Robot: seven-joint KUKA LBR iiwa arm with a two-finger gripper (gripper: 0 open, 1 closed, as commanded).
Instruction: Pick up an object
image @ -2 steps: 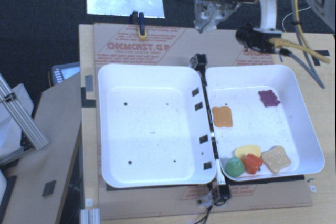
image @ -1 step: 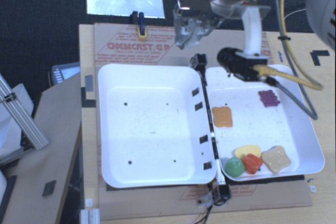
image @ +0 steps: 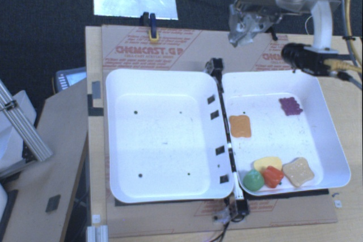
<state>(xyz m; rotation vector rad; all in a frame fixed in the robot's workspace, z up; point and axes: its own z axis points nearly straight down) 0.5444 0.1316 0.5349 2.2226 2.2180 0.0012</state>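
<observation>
1. I see the right bin [image: 317,105] touching the left bin [image: 119,93].
2. A bread slice [image: 298,172] sits in the right bin's near corner.
3. The gripper [image: 245,35] hangs behind both bins.

You see in right bin [image: 329,122]: purple cluster [image: 290,105] far side | orange slab [image: 240,126] by divider | yellow piece [image: 266,163], green ball [image: 253,180], red piece [image: 273,176], tan toast [image: 298,172] bunched near edge

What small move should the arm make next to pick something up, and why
Probably bring the gripper forward over the right bin and centre it above the orange piece before descending. The gripper sits high behind the bins, above the cardboard, with nothing between its fingers. The orange piece lies flat and apart from the other items, while those at the bin's near edge are crowded together.
</observation>
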